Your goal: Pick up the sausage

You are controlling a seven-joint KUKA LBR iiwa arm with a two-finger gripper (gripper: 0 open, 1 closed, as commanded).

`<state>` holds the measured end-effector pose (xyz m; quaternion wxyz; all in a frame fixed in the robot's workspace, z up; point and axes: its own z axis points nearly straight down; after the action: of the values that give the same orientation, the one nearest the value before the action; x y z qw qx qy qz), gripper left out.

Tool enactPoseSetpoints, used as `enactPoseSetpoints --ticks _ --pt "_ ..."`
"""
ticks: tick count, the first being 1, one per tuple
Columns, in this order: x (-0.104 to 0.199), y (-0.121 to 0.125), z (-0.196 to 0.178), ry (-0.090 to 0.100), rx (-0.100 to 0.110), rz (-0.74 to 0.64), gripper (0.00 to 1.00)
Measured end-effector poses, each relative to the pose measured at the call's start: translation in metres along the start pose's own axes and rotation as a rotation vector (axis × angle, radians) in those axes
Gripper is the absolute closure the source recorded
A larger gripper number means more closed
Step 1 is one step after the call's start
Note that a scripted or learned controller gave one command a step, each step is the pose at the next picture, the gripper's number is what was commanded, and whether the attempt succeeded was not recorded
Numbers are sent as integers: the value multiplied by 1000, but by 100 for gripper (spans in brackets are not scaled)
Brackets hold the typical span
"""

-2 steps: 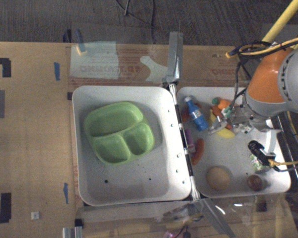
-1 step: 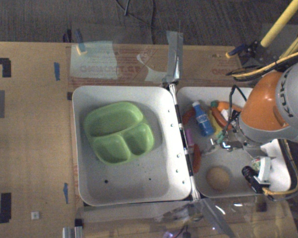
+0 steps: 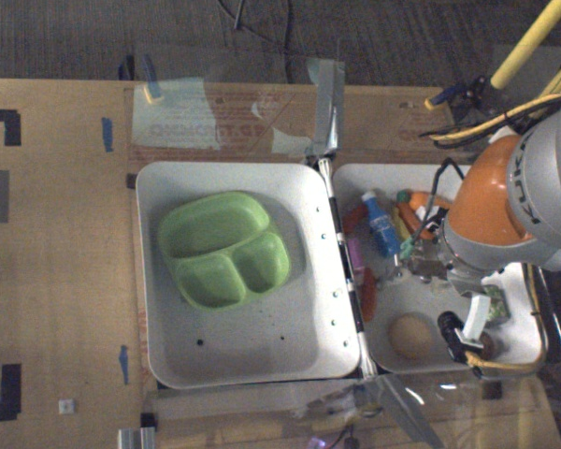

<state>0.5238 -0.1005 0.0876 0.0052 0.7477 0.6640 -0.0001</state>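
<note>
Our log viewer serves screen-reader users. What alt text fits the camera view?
The grey-and-orange arm reaches over the right bin, its gripper beside a blue bottle, with a red-brown sausage by the bin's left wall and a tan round object. The left bin holds a green divided plate.

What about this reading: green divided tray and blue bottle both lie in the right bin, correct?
No. The camera view shows the green divided tray in the left bin; the blue bottle does lie in the right bin.
</note>
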Motion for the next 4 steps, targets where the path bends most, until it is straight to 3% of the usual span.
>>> enactPoseSetpoints --ticks 1,2,3,4 --pt "10 9 1 5 6 489 0" --pt "11 10 -9 5 5 486 100" --pt "-9 -35 -101 0 15 1142 100" --pt "-8 -35 -101 0 16 1142 0"
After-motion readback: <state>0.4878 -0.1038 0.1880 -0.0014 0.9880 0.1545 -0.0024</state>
